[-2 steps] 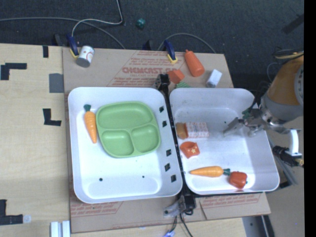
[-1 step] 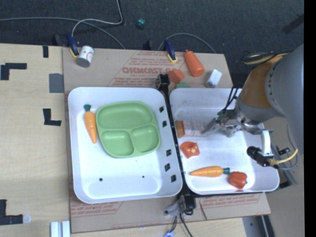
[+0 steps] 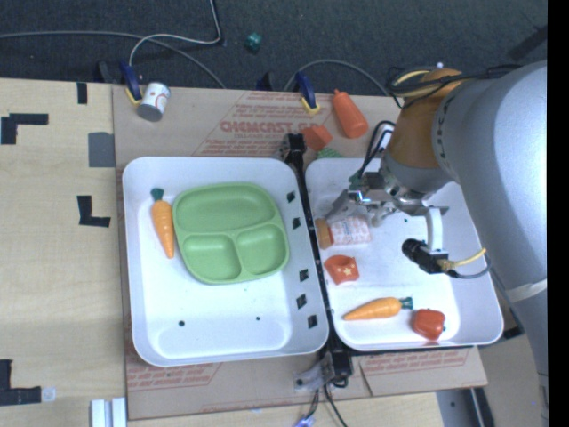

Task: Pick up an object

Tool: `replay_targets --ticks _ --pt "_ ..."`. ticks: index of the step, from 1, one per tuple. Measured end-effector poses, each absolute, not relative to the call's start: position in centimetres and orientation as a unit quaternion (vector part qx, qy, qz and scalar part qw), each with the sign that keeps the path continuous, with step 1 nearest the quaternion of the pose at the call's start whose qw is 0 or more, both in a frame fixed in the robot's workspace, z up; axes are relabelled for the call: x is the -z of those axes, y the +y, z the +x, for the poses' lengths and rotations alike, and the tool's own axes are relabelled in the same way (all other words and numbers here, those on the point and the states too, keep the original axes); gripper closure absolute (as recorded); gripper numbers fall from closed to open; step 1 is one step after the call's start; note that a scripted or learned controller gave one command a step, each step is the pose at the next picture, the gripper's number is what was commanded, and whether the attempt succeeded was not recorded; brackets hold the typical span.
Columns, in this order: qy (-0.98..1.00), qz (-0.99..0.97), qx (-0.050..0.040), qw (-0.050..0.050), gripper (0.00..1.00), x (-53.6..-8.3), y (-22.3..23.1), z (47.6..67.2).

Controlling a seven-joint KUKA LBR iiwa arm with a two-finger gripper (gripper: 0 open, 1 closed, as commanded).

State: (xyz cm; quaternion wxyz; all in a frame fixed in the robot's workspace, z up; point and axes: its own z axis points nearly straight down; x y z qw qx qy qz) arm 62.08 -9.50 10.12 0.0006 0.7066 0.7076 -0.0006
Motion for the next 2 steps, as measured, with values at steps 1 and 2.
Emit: replay_targets --ticks 1,2 --pt "0.708 0.707 0.0003 0.003 0.0 -8.6 -9.5 64.8" --pt "0.708 0.706 0.0008 0.003 1.0 -9.6 -9.5 64.8"
